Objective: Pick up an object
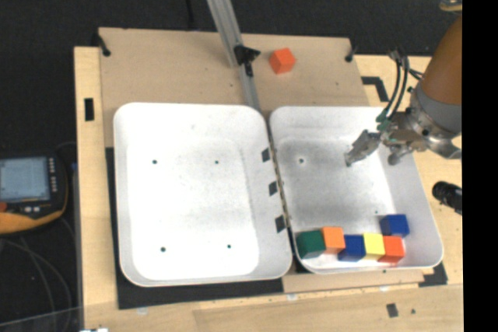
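The arm's tool (376,149) hung with fingers spread and nothing between them over the right bin (327,120), well apart from the blocks. A green block (310,242), orange block (333,237) and others crowded the bin's near wall, touching; a descent there risked jamming against neighbours or the wall.
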Motion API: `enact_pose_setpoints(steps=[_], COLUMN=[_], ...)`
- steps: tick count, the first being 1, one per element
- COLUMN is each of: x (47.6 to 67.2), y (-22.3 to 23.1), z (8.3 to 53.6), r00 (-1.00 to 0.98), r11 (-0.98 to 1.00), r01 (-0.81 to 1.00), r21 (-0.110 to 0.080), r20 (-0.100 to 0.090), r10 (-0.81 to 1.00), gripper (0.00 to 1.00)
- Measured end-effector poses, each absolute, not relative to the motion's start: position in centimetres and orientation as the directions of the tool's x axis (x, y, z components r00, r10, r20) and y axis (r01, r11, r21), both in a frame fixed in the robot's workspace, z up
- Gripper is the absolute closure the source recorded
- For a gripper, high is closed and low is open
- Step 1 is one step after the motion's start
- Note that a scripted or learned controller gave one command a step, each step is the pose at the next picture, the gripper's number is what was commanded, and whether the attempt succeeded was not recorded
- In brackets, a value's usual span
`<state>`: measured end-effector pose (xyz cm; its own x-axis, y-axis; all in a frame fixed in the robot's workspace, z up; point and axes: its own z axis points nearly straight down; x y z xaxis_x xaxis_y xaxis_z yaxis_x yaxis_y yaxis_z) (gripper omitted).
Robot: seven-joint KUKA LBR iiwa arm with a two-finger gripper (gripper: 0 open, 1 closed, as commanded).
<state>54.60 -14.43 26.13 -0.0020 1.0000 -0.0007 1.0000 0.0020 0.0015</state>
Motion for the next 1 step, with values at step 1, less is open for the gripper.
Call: enact_pose_setpoints(steps=[1], x=[51.44], y=[-16.71], z=[13.46], r00=[0.002], r11=[-0.002], r01=[1.000], r21=[-0.008], r20=[0.000], r10=[1.000], gripper=[0.00])
